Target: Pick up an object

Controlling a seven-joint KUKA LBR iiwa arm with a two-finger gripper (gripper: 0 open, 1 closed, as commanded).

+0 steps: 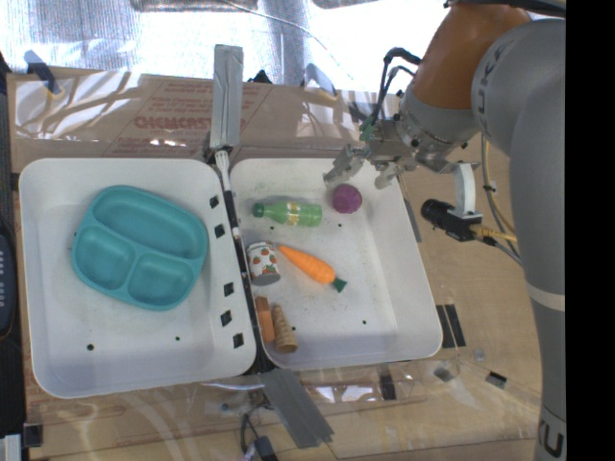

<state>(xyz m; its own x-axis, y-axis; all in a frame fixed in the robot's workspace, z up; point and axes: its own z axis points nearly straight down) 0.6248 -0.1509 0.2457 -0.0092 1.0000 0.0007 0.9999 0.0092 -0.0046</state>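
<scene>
The metal two-finger gripper (363, 171), fingers spread and holding nothing, hovers just above the round purple ball (347, 198).

Teal tray (140, 248), green bottle (287, 212), purple ball (347, 198), orange carrot (307, 264) (green tip), white bins (58, 353)

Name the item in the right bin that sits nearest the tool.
The purple ball, at the far side of the right bin, just below the tool. The green bottle, orange carrot and small can lie farther away.
</scene>
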